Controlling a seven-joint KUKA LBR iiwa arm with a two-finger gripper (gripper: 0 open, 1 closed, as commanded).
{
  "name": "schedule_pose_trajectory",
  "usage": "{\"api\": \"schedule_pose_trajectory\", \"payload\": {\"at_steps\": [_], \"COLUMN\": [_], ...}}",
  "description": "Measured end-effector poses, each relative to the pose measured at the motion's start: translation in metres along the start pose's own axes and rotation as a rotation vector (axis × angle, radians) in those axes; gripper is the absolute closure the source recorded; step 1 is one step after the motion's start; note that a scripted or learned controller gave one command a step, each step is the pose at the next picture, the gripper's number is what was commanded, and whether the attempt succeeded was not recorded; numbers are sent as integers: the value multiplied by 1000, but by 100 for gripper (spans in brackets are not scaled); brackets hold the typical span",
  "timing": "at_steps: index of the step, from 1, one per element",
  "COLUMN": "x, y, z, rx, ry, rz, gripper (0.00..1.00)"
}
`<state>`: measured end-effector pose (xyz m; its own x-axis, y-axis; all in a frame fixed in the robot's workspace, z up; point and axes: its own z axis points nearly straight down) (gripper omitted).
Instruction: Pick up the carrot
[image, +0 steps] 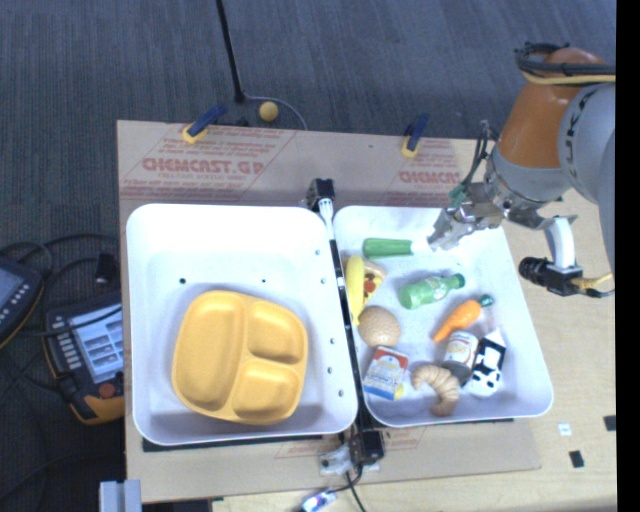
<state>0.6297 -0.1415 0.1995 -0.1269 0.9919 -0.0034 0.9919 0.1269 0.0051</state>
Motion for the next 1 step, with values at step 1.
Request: {"api": "schedule_pose_trajectory", "payload": {"at_steps": [1], "x": [-78], "y": [-17], "z": [-22], "rx": [3], "ry": [-3], "rz": [-443], "gripper": [100]}}
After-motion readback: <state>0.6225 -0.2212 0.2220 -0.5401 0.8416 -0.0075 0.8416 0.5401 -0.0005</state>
